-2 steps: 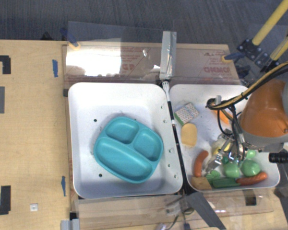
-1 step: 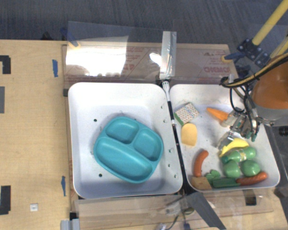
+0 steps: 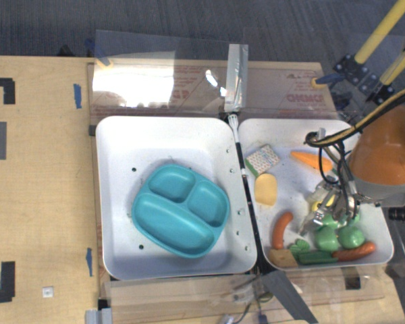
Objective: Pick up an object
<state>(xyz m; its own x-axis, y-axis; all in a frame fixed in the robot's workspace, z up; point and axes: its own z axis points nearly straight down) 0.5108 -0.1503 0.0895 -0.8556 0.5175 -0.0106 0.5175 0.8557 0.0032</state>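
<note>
The gripper (image 3: 329, 208) hangs low over the lower right of the right bin (image 3: 291, 132), above a cluster of green toy vegetables (image 3: 334, 238); whether it grips anything cannot be made out. Nearby lie an orange-red sausage (image 3: 281, 229), a yellow piece (image 3: 265, 189), a carrot (image 3: 309, 159) and a patterned card (image 3: 262, 159). The left bin (image 3: 121, 140) holds a teal divided plate (image 3: 181, 210).

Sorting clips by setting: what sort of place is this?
Probably a robotics lab grasping bench: a robot arm over two white bins, toy food in one, a teal divided plate in the other.
</note>
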